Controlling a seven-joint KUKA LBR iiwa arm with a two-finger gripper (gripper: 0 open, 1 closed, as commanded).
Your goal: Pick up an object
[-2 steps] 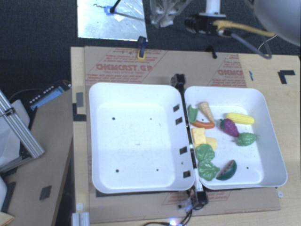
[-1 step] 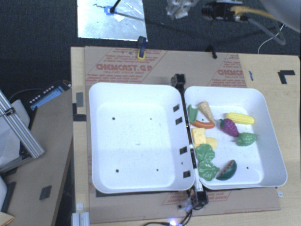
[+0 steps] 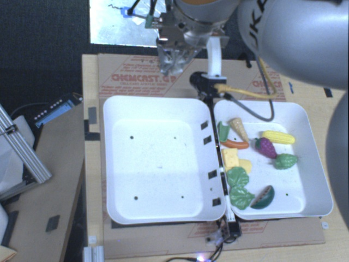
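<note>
Camera view: the hand (image 3: pixel 175 59) is seen raised above the far edge of the counter (image 3: pixel 136 72), beyond the far rim of the left bin (image 3: pixel 158 160). It is blurred, so whether it is open or closed cannot be told, and nothing is seen held in it. Below and to its right, the objects are gathered in the right bin (image 3: pixel 311 162). A cone-shaped piece (image 3: pixel 238 128) and a green pepper (image 3: pixel 223 130) are placed near the far inner corner, with an orange-red chili (image 3: pixel 235 144) just beside them. A corn cob (image 3: pixel 278 137) and a purple grape bunch (image 3: pixel 266 147) are touching toward the middle; a small green vegetable (image 3: pixel 285 160) is set just beside the grapes. A yellow cheese block (image 3: pixel 230 158) is found along the inner wall. Leafy greens (image 3: pixel 238 187) and a watermelon slice (image 3: pixel 263 197) are lying near the front edge.
</note>
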